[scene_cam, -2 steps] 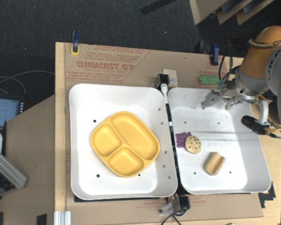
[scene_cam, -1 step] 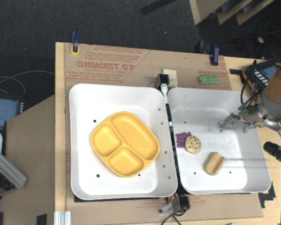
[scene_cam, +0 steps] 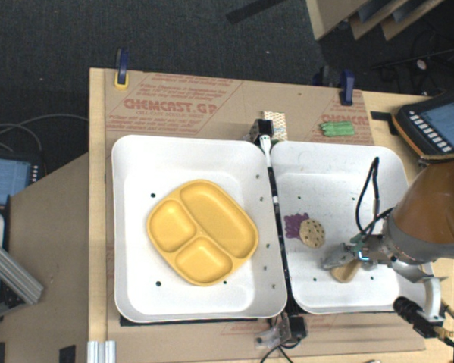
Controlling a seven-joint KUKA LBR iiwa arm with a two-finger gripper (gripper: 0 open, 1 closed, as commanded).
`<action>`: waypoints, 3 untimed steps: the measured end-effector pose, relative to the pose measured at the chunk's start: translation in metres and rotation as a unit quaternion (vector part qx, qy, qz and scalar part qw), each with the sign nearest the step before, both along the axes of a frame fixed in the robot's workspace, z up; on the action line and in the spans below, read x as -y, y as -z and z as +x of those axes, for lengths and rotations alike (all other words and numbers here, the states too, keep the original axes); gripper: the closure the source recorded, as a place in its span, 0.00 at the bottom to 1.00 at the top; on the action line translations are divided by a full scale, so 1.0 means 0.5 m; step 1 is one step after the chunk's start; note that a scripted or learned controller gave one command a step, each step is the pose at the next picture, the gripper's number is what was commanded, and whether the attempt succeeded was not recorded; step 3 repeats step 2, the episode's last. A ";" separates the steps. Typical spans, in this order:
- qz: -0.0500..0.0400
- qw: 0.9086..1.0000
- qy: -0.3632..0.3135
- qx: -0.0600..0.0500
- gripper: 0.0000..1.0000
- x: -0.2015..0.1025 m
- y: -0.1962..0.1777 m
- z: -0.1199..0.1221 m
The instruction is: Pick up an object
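The grey two-finger gripper hovered low in the right-hand white bin, touching a small tan rounded object; whether it gripped was unclear. The piece looked light, rigid, best pinched across its narrow sides.

The brown protective sheet that covers the bench carries red printing. The largest line reads "CHEMCAST G.P" and sits just behind the left bin; the same wording appears again, partly cut off, on the sheet behind the right bin, near a green tag. Smaller red lines run above and below each brand line, but they are too fine to read. The handheld pendant at the right edge has a lit bluish screen with rows of marks that cannot be made out. No other lettering is legible.
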State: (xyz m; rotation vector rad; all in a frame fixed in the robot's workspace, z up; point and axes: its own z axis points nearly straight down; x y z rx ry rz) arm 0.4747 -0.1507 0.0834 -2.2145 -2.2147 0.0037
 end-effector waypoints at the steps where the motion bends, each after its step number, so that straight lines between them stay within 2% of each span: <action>1: -0.004 1.000 0.001 0.006 1.00 0.007 -0.023 0.010; 2: -0.002 1.000 -0.006 0.011 1.00 -0.189 -0.214 0.107; 3: -0.002 1.000 -0.006 0.011 1.00 -0.189 -0.214 0.107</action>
